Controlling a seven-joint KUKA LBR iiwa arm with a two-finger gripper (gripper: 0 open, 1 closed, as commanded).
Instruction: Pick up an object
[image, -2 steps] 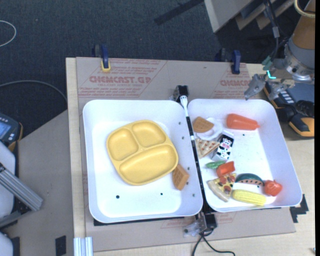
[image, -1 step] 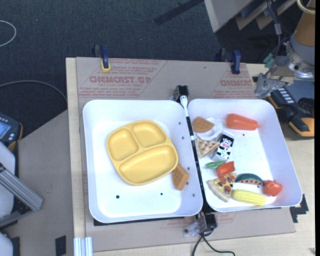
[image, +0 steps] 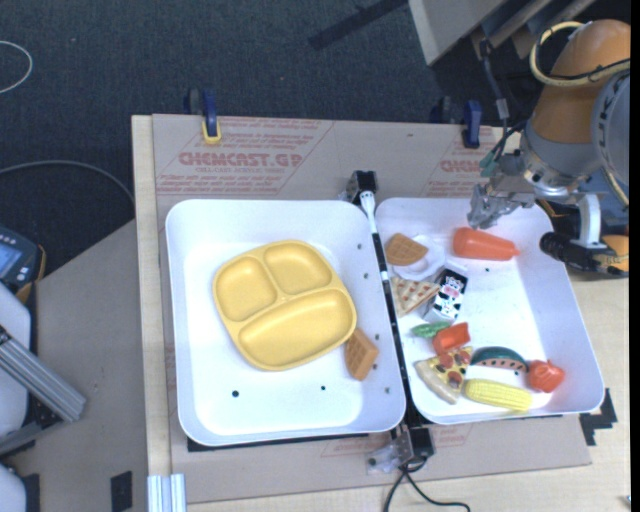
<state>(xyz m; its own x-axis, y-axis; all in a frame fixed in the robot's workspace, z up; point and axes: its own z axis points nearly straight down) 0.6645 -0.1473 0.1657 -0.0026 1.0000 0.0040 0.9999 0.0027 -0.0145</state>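
My gripper (image: 490, 213) hangs over the far part of the right bin (image: 560, 300), just above and left of an orange carrot-like piece (image: 484, 244). The fingers point down and nothing shows between them. Lower in that bin lie a brown cookie-like piece (image: 405, 249), a waffle wedge (image: 412, 295), a small black-and-white cow-patterned box (image: 451, 295), a green pepper (image: 431, 327), a pizza slice (image: 445, 374), a corn cob (image: 498, 395), a watermelon slice (image: 497, 358) and a red tomato-like piece (image: 545, 376).
The left bin (image: 200, 380) holds a yellow divided plate (image: 284, 302) and a small brown cracker (image: 361, 354) near its right wall. A black divider strip (image: 380, 270) runs between the bins. Blue clamps (image: 209, 115) grip the cardboard base at the back.
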